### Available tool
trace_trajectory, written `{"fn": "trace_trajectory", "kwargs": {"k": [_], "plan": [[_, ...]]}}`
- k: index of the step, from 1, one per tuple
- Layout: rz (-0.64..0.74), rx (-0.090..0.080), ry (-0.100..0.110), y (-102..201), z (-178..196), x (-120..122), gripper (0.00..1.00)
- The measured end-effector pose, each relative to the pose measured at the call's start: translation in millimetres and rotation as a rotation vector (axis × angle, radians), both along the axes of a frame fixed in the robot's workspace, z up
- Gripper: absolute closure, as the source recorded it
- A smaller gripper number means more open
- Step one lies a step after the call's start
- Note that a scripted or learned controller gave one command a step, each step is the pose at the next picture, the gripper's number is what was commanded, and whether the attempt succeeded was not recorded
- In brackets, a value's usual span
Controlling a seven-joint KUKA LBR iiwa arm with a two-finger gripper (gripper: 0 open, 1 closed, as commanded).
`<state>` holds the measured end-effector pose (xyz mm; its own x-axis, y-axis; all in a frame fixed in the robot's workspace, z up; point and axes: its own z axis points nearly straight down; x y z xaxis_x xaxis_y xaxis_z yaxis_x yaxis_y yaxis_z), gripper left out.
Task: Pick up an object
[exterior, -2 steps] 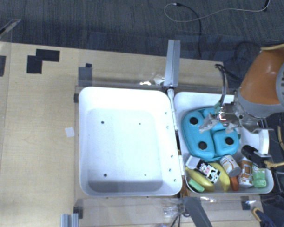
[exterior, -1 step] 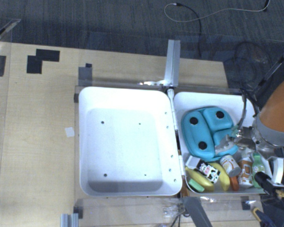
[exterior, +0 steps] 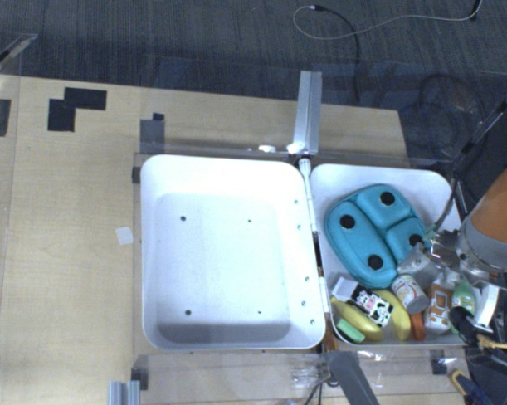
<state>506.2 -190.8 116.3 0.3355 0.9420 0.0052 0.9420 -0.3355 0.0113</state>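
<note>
The gripper [exterior: 424,255] sits low in the right bin [exterior: 320,187], at the edge of the teal moulded tray [exterior: 370,231] and just above a small can [exterior: 406,290]; I cannot tell how it is set. Nearby lie a banana [exterior: 357,320] and a cow-patterned toy [exterior: 373,305]. Best to choose one isolated item, centre over it, and descend straight.

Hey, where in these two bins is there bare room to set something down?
The left bin is bare floor from wall to wall. In the right bin, a bare strip runs along the far wall, above the teal tray, and down the divider side. Its near end is crowded: banana, a small can, packets, and the end effector there.
</note>
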Motion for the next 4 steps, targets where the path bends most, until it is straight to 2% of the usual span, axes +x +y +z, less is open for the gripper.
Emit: {"fn": "trace_trajectory", "kwargs": {"k": [1, 2, 3, 4], "plan": [[-0.195, -0.003, -0.018, 14.2, -18.3, 74.0, 0.00], [-0.185, -0.002, -0.015, 16.4, -9.4, 74.1, 1.00], [-0.275, 0.000, 0.007, 72.2, 68.7, 148.9, 1.00], [-0.069, -0.002, 0.007, 44.4, 92.4, 163.9, 1.00]]}}
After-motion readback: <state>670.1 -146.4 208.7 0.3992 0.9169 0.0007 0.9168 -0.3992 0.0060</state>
